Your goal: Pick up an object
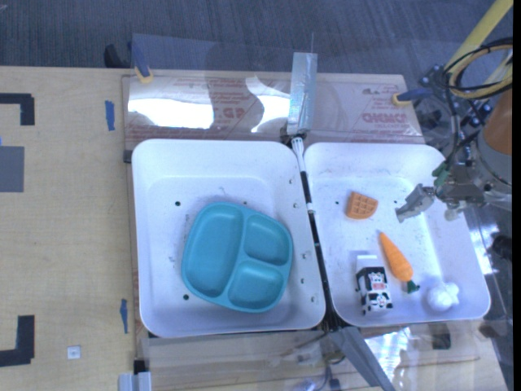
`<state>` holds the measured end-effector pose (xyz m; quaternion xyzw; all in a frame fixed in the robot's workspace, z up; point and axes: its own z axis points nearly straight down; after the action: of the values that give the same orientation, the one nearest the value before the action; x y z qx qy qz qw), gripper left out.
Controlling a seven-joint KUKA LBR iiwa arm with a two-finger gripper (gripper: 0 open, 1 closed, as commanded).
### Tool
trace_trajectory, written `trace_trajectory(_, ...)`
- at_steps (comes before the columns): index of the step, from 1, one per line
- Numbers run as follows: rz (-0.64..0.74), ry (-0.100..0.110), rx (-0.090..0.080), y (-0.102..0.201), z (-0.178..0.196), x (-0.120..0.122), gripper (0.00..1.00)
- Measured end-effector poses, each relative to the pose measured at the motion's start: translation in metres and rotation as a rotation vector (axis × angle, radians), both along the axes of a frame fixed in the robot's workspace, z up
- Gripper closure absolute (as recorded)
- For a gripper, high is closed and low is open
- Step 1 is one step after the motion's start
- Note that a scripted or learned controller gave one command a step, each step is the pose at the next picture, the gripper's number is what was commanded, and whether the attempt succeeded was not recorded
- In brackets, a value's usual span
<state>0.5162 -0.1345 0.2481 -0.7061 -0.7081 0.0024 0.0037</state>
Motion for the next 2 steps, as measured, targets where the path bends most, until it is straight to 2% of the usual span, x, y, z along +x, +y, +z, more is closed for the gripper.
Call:
trace_trajectory(1, 0.121, 0.003, 0.002, -0.024, -0.109, -0.038, 0.00)
trace_trajectory(2, 0.066, -0.009, -0.002, -0.059, -0.050, 0.018, 0.00)
